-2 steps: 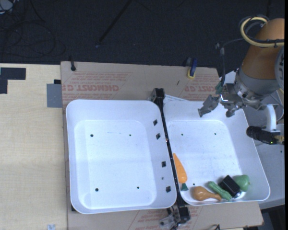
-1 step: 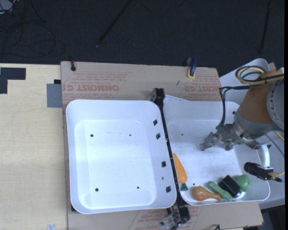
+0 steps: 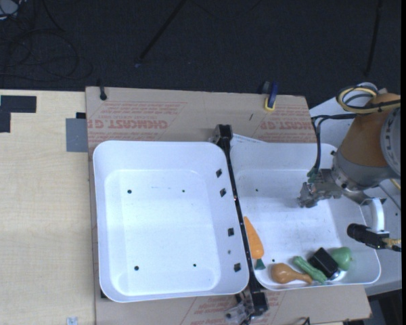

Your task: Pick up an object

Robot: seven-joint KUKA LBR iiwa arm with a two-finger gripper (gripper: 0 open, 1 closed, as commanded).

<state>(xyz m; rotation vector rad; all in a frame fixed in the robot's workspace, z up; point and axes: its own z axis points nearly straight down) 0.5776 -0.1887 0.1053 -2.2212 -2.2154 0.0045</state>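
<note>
Arm over the right bin, objects bunched at its near edge.

Lower right of the frame, the right bin (image 3: 284, 181) held a tan gourd (image 3: 287, 273), a green piece (image 3: 310, 268), a black block (image 3: 323, 261) and a green ball (image 3: 341, 255) close together, a carrot (image 3: 254, 239) beside the divider. Farther up, the gripper (image 3: 310, 196) hung over bare floor; whether its jaws were wide or narrow could not be told. The left bin (image 3: 162, 222) lay beside.
</note>
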